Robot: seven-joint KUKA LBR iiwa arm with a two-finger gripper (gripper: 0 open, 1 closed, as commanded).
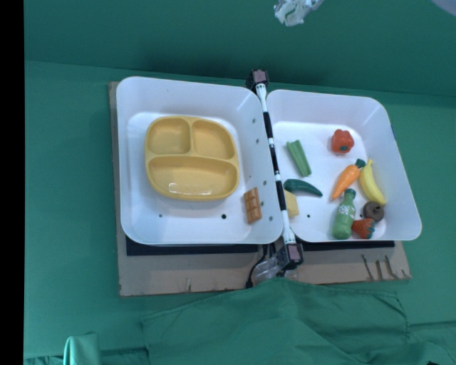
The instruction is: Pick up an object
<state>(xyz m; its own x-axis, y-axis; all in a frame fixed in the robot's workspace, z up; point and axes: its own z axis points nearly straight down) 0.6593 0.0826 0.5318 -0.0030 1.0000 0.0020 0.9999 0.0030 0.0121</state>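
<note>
Nearest us in the right bin (399,214), the green bottle (343,214) stands tight against a small red piece (363,227) and a brown ring (372,210), so it is a poor first target. Farther in, the carrot (345,180) touches the banana (370,183). We would go for the green stalk (298,157) or the red pepper (341,141), since each lies apart from its neighbours. The gripper (292,11) hangs high beyond the bins, and we cannot tell whether it is wide or narrow. We should come straight down and close across the stalk's narrow side.

Two white bins (142,221) are set side by side on cardboard (178,278), which is laid over the green-draped bench (64,178).
</note>
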